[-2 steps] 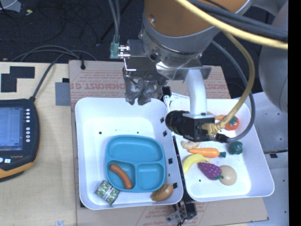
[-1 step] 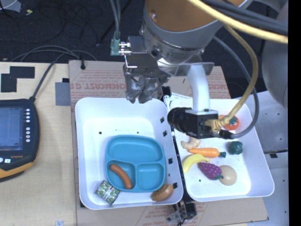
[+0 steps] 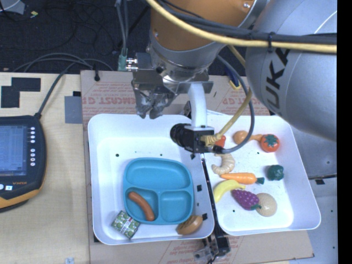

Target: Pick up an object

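Brown cardboard (image 3: 110,92) covers the bench under two shallow white bins. At far left lies a black-and-orange control pendant (image 3: 16,161). The left white bin (image 3: 104,147) holds a blue plastic divided tray (image 3: 165,186) with a brown sausage (image 3: 141,204) in its lower-left compartment; a green patterned box (image 3: 125,224) and a brown croissant (image 3: 190,225) lie beside it. The grey two-finger gripper (image 3: 151,108) hangs at this bin's upper rim, its fingers close together, holding nothing. The right white bin (image 3: 300,202) holds a curved yellow banana (image 3: 225,189), an orange carrot (image 3: 239,177), purple grapes (image 3: 246,198) and a red tomato (image 3: 269,142).

The arm (image 3: 258,32) runs off the top and right edges. The claw (image 3: 154,106) is dark and blurred, fingers unreadable. The handheld screen (image 3: 16,153) is cropped at the left.
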`<action>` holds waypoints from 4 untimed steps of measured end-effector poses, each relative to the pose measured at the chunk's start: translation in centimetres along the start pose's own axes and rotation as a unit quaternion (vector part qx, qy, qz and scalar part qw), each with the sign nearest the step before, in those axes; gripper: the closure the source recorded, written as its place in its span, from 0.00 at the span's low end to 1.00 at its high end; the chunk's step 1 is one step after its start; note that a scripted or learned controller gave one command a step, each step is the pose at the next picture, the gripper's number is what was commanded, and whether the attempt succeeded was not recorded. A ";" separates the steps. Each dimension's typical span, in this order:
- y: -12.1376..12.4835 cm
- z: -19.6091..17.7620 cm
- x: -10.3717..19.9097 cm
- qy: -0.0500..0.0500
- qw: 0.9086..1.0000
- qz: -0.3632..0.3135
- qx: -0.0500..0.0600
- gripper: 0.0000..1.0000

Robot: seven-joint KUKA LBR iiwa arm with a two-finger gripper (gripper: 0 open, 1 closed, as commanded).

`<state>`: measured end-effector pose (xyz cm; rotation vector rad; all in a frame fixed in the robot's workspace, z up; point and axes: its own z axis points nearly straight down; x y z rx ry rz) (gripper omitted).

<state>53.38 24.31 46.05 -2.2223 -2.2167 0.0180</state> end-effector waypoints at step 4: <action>1.1 35.5 -4.0 0.002 1.000 0.001 -0.006 1.00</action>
